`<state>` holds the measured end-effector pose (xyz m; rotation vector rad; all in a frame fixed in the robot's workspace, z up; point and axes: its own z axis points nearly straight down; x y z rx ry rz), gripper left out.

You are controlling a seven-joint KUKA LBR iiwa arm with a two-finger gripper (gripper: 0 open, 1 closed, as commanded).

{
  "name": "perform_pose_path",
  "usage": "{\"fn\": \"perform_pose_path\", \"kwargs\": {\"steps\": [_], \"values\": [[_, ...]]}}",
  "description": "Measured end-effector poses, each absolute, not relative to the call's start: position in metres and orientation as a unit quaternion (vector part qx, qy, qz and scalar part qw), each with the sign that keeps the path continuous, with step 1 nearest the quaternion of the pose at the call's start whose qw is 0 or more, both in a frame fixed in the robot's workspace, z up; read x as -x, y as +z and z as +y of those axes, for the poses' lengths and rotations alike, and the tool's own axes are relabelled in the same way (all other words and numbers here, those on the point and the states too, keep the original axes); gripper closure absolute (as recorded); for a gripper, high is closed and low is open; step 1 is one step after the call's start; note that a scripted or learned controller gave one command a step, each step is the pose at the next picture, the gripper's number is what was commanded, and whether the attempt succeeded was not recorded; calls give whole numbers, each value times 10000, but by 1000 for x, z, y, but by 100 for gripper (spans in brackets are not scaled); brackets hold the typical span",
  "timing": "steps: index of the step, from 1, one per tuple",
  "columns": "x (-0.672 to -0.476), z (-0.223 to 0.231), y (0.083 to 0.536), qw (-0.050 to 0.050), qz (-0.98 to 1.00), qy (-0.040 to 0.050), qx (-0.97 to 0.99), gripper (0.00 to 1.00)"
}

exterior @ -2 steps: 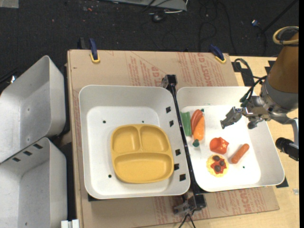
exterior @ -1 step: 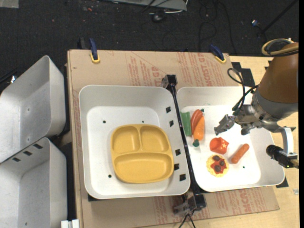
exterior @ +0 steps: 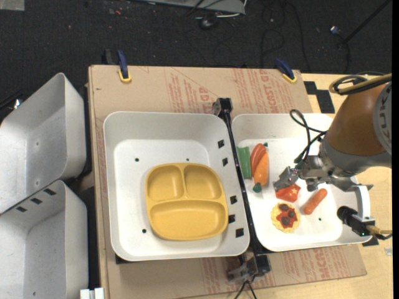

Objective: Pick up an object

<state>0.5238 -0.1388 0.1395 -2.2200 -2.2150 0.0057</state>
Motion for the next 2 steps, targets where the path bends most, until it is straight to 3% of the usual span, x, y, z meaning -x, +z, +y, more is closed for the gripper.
{"fn": "perform_pose_path", "kwargs": {"steps": [1, 2], "values": [[-526, -139, 153, -2, -7062, 0, 7080, 100], [-532, -134, 198, -21, -7083, -12, 7059, 100]]}}
